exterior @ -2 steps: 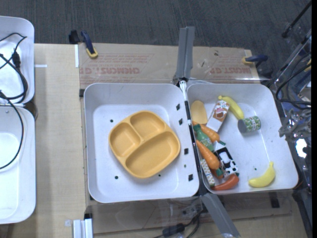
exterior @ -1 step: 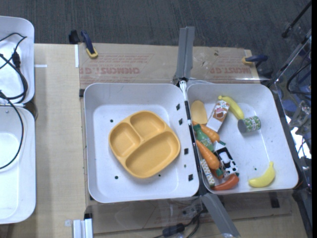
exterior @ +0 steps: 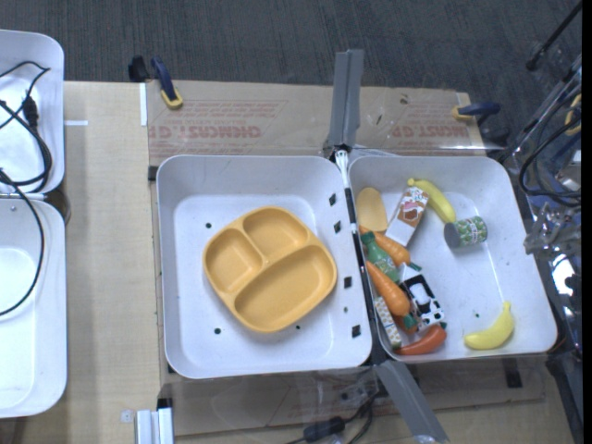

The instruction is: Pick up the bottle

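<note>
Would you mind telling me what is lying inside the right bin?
The right bin holds two bananas, a carrot, a can, a small carton and more, piled along its left wall; anything beneath that pile is covered.

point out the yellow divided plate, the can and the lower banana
yellow divided plate (exterior: pixel 269 268), camera view, ridge between compartments
can (exterior: pixel 466 232), camera view, its green label
lower banana (exterior: pixel 491 330), camera view, middle of its curve
</note>
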